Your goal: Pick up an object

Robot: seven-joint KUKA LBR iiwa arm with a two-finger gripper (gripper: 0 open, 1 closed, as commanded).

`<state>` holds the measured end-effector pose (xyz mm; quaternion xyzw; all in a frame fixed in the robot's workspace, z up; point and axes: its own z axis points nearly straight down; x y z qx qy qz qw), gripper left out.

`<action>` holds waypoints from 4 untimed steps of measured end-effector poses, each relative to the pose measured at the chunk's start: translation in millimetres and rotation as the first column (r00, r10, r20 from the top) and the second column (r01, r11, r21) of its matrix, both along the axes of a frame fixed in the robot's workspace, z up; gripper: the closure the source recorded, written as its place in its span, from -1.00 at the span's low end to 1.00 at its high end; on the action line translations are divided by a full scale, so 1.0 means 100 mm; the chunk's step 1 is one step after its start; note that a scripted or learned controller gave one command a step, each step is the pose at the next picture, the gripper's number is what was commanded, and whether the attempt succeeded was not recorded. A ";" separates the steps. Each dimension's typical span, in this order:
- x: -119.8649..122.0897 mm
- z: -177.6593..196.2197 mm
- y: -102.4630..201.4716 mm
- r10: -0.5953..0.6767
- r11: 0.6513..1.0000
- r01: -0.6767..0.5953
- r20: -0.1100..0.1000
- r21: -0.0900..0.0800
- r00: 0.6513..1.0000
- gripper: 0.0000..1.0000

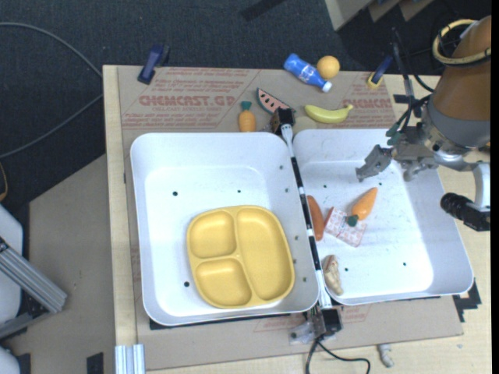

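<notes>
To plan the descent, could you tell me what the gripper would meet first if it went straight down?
Probably the bare floor of the right bin: the gripper hangs up and right of the toy carrot, though depth is unclear.

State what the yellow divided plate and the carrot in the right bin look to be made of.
Yellow plate: likely moulded plastic, smooth with a soft sheen and rounded compartment ridges. Carrot: probably a plastic toy, uniform orange with a green tip; too small to be sure.
</notes>
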<state>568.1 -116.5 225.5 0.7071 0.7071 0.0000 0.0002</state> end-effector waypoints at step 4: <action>0.60 -1.31 0.20 0.000 1.000 0.000 0.000 0.001 1.000 1.00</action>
